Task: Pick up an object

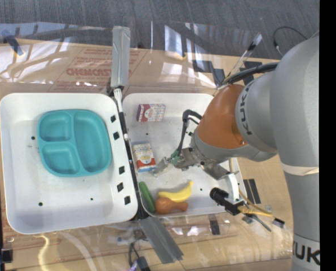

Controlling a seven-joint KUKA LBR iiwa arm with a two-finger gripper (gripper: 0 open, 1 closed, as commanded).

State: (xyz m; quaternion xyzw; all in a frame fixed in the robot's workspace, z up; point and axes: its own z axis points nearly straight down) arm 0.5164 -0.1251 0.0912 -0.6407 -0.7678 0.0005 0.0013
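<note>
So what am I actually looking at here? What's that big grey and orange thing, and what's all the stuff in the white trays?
The big grey and orange thing is a robot arm, reaching in from the right. The one picture comes from a camera fixed above the bench, looking down at a slant.

At the end of the arm is its hand, a small two-finger grabber, low over the right bin. I can't tell from here whether it grips anything.

In that bin lie toy groceries: a small carton near the far wall, a little box just left of the hand, and in the near corner a yellow banana, an orange-brown item and a green vegetable bunched together.

The left bin holds a teal divided plate. The arm's job is simply to pick up one object.
</note>
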